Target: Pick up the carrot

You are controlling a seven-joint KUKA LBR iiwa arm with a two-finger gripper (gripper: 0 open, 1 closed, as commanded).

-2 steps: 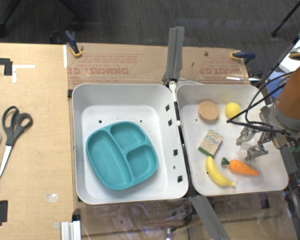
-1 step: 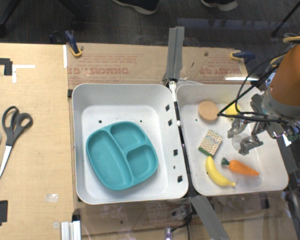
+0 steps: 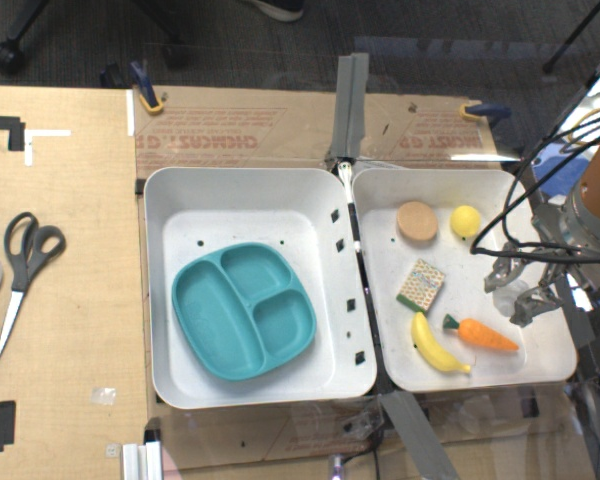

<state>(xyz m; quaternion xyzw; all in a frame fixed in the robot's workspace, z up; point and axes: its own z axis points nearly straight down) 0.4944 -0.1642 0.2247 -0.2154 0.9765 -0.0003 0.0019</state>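
Far to the left of the carrot (image 3: 483, 335), a pair of scissors (image 3: 22, 268) with grey handles lies on the bare wooden bench (image 3: 60, 368), blades pointing toward the near edge. Closer to the carrot but still well apart from it, the left bin (image 3: 160, 298) holds a teal divided plate (image 3: 242, 310) with three compartments, lying flat and turned at an angle. The carrot's own home is the right bin (image 3: 380, 268), where it lies near the front right corner, orange body pointing right and its green stub toward the left. Just left of the carrot is a yellow banana (image 3: 435, 345), curved along the front of the bin, its upper end close beside the carrot's green tip. Above and left of the carrot sits a small patterned square block (image 3: 421, 285), tilted like a diamond. Further back from the carrot are a round tan disc (image 3: 417, 222) and, to its right, a yellow lemon (image 3: 465, 221). My gripper (image 3: 521, 290) hangs just above and to the right of the carrot, over the bin's right side, with dark cables looping down to it. My fingers are spread apart with nothing between them, and the carrot lies on the bin floor, not in my grasp.
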